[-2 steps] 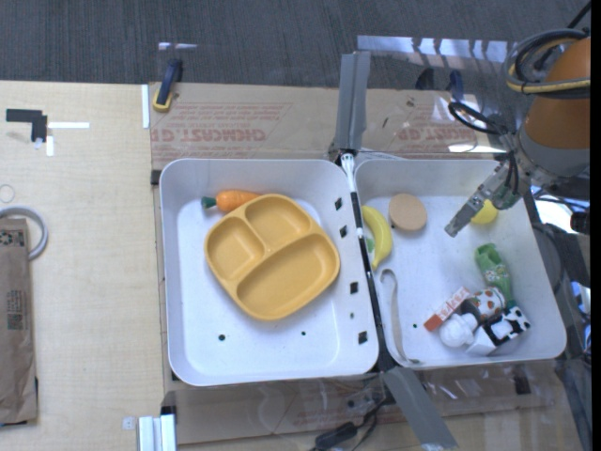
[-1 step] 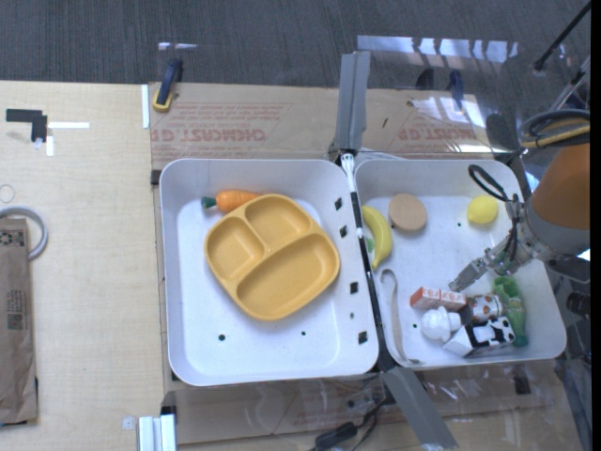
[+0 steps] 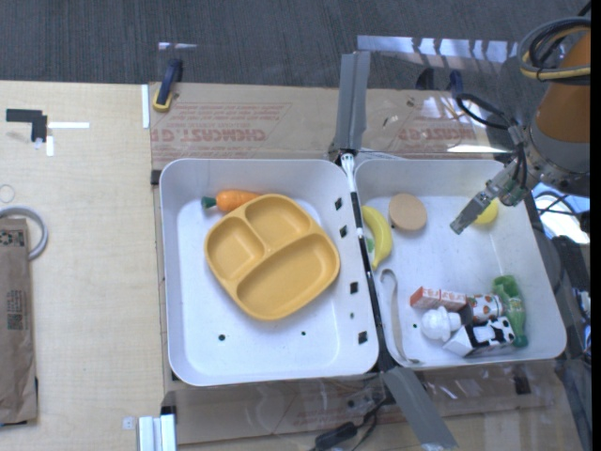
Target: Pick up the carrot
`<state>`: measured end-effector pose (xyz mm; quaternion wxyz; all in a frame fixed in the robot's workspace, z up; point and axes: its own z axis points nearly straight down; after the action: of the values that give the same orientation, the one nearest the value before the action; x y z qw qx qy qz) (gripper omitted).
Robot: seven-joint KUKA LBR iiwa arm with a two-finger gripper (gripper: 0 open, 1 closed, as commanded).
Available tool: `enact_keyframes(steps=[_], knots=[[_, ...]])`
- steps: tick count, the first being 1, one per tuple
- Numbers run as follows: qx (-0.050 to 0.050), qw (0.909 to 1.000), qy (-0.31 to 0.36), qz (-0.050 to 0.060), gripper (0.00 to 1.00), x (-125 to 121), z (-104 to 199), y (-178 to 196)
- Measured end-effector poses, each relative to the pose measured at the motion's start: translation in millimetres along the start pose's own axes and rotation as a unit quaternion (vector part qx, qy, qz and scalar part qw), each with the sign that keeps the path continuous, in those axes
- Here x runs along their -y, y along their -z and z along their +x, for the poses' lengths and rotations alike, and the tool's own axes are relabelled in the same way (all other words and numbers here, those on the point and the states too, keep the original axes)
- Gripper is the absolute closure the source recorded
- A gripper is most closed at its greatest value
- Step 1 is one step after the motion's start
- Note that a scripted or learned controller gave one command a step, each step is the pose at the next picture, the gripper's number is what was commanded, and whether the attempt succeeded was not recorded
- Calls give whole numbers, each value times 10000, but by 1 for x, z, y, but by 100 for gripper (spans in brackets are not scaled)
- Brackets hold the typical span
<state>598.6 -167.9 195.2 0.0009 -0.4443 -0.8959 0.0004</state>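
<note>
Well apart from the small orange carrot (image 3: pixel 236 198) at the yellow divided plate's (image 3: pixel 272 256) eleven o'clock, the grey gripper (image 3: pixel 467 220) hovers, claw state unclear.

Lying in the left bin (image 3: pixel 178 280), touching the far edge of a yellow divided plate (image 3: pixel 272 255): the carrot (image 3: pixel 233 198). Hovering over the right bin (image 3: pixel 540 280), beside a yellow lemon (image 3: pixel 485 213): the gripper (image 3: pixel 467 218).
</note>
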Motion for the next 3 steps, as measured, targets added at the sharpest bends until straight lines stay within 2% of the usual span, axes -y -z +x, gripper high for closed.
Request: enact_keyframes(steps=[1,2,3], knots=[[4,9947,1024,-1,0,37,-6,9],[-2,9886,1507,-2,0,42,10,-42],[2,9774,2115,-4,0,24,48,-16]])
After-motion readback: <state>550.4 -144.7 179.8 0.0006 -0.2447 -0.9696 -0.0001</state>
